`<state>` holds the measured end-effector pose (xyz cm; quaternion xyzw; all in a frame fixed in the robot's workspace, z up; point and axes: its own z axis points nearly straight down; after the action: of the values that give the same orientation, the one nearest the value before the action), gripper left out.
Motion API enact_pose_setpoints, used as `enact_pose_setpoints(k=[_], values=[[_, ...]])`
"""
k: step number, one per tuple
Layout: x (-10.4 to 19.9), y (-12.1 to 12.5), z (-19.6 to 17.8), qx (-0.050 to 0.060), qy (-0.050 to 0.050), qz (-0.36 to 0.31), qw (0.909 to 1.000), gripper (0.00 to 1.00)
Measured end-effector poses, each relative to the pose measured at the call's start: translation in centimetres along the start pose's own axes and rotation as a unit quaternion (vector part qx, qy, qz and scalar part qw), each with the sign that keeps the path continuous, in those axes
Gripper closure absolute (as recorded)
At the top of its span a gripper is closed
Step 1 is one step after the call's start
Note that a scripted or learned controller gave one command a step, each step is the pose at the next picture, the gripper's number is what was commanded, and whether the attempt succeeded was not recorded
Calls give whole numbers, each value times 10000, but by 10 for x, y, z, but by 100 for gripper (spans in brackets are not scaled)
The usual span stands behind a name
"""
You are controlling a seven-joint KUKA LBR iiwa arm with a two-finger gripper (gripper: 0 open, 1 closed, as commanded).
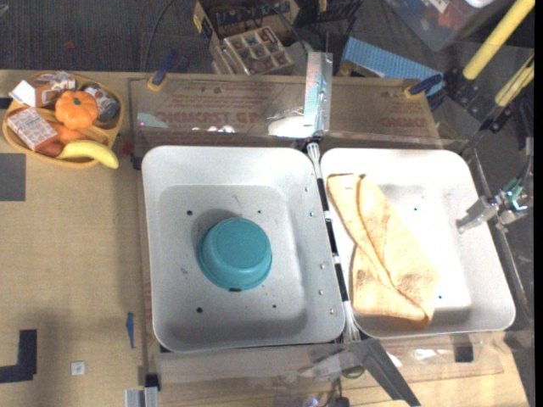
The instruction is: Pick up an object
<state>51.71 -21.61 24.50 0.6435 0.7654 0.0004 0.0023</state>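
i see the tool [490, 212] at the right bin [484, 308] edge, can't tell its state. teal bowl [236, 253] upside down in left bin [170, 176], tan cloth [382, 253] in right.

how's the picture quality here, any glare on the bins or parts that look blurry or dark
Camera view: the right bin is washed out by bright glare, its floor near pure white; the left bin is lit more evenly, greyer, with the teal bowl casting a soft shadow. The folded cloth stays readable. The clutter beyond the bench is dim, and the gripper at the right rim looks small and smeared.
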Motion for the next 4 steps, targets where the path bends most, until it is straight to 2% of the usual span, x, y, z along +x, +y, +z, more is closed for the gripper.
enact_pose_setpoints(k=[1, 2, 3, 4], values=[[29, -34, 139, 13, 14, -617, 9981, 0], [75, -23, 156, -23, -4, -773, 9970, 0], [127, -2, 25, 6, 9, -923, 9957, 0], [121, 88, 60, 3, 4, -297, 9996, 0]])
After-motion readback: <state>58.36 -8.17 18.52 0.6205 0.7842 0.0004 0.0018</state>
